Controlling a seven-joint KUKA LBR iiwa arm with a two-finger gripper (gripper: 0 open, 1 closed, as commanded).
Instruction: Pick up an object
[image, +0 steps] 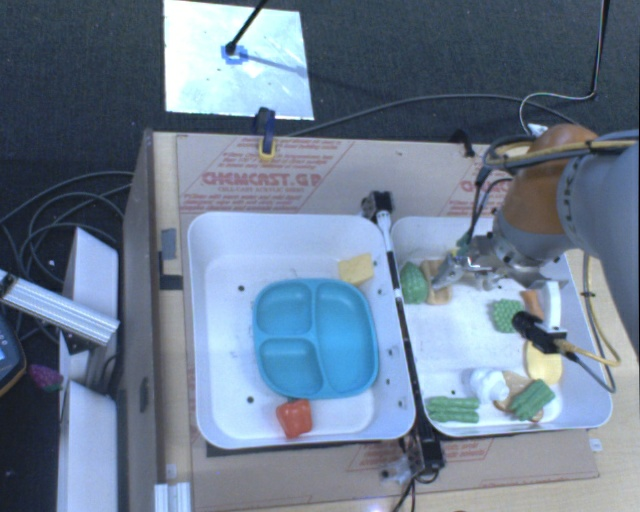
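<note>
**Pick not yet made: gripper low over the right bin's far end**

Nearest the camera in the right bin (600, 405) lie a green bean pod (452, 408), a white piece (487, 381) and a green-and-tan cluster (528, 396); none of these is lifted. Further in, a green ridged item (506, 314) rests on the bin floor. In the left bin (215, 300), an orange-red toy (294, 418) sits near, a blue divided plate (314, 336) in the middle, a yellow block (356, 268) beyond. At the right bin's far-left end, a green vegetable (413, 282) touches a tan piece (437, 292); the gripper (462, 268) hangs just right of them. Whether it is clenched or released I cannot tell. Judging by this, grasp and lift remain.
</note>
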